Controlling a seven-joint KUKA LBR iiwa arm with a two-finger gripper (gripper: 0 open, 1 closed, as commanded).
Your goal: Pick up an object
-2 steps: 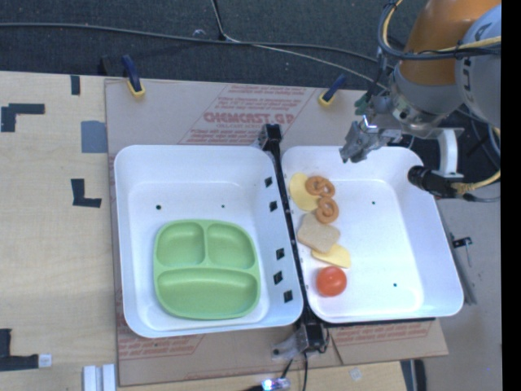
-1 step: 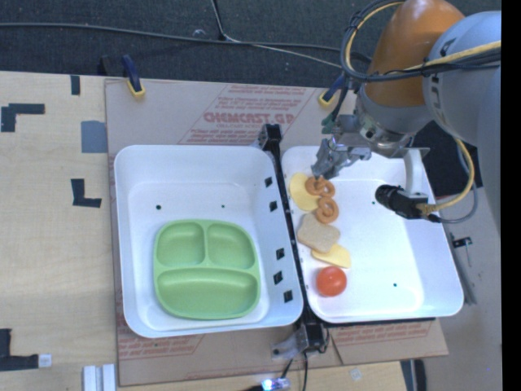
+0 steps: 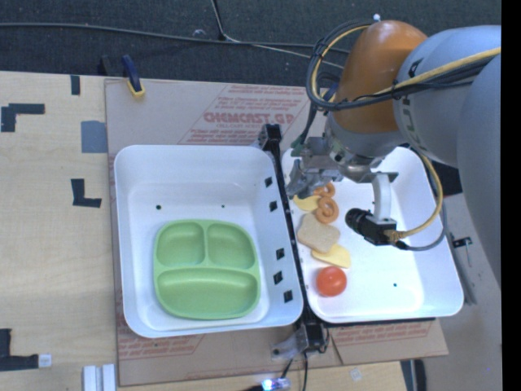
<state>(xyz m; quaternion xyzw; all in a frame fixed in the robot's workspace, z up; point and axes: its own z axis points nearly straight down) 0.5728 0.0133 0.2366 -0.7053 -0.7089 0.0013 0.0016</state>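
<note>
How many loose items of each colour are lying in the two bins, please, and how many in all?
Green: 1, the divided plate in the left bin
Red: 1, the tomato
Orange: 1, the pretzel
Tan: 1, the bread slice
Yellow: 2, the cheese wedge and the yellow piece
Total: 6

Glossy white plastic bins (image 3: 130, 187), matt green plastic tray (image 3: 207, 269)

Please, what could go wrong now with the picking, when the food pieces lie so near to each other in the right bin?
1. The end effector sits over a tight cluster: pretzel, bread slice and cheese wedge. It may catch two pieces or push them apart.
2. It works close to the right bin's inner wall and might strike it.
3. The round tomato could roll if nudged.
</note>
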